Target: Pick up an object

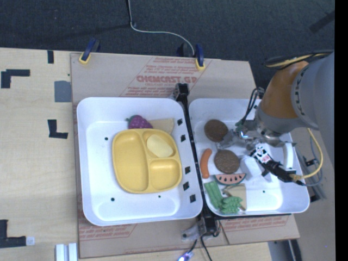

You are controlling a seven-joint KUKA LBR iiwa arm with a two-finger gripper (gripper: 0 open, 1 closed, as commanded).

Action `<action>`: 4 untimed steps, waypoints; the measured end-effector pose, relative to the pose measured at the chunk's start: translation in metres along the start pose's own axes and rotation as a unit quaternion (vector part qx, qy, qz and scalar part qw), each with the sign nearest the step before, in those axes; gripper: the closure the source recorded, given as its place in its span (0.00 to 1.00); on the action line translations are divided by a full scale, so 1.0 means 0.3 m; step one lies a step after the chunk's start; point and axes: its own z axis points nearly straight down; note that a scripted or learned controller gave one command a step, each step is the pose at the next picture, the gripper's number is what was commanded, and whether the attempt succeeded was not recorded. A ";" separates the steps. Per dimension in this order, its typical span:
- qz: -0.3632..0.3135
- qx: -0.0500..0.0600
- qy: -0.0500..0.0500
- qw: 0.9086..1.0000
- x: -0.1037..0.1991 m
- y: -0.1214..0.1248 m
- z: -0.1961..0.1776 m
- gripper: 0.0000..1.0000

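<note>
Hovering with gripper (235, 136) low in right bin (283, 200), between upper brown patty (216, 129) and lower brown patty (227, 160), jaw state not discernible, nothing visibly held; approach step, next calling for descent onto the upper patty just left, then closure.

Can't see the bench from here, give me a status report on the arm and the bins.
Gripper low in right bin, fingers unclear. Nothing seen held. Two brown patties beside it; watermelon slice, carrot close by. Yellow tray in left bin.
</note>
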 end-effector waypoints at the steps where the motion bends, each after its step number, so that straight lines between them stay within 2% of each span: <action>1: -0.006 -0.001 0.001 1.000 0.226 0.221 -0.088 0.00; 2: 0.001 0.001 0.000 1.000 -0.083 0.048 0.008 0.00; 3: -0.005 0.000 0.001 1.000 0.110 0.270 -0.030 0.00; 4: 0.000 0.000 0.000 1.000 -0.149 0.237 -0.206 0.00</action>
